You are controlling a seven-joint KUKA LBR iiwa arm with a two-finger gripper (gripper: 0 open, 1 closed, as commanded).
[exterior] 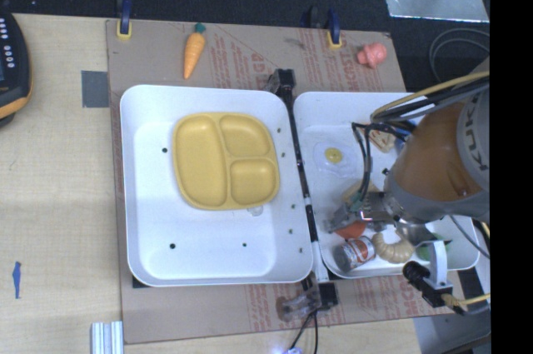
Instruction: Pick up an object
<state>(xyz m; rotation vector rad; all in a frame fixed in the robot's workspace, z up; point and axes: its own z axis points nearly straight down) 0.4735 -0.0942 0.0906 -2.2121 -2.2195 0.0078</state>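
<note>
Can point(356, 251), small, with a red and silver label, lies on its side in the near corner of the bin point(321, 119) on the view's right, close to that bin's front wall. Just beside it, on the side toward the arm, sits a curved beige piece point(390, 246), and beyond that a green thing point(426, 251) peeks out by the rim, too hidden to name. The gripper point(350, 219) hangs low in this same bin, right above the can and a little toward the divide between the bins; whether it is wide or narrow I cannot tell, and nothing can be seen held in it. The grey and orange arm point(433, 161) reaches in from the right and covers much of this bin. Farther back on the bin's floor lies a small white disc with a yellow centre point(333, 154), well apart from the can, and a brown and white thing point(383, 138) shows partly at the arm's edge. The other bin point(150, 244), on the view's left, holds a yellow divided plate point(225, 159) with three compartments, set toward its back half. Both bins rest on a brown cardboard sheet point(250, 61) clamped to the pale wooden table point(50, 202). On the sheet behind the bins lie a toy carrot point(193, 52), near the left bin's back edge, and a pink lump point(372, 54) behind the right bin. A black handset with buttons point(10, 61) sits at the table's far left edge.
</note>
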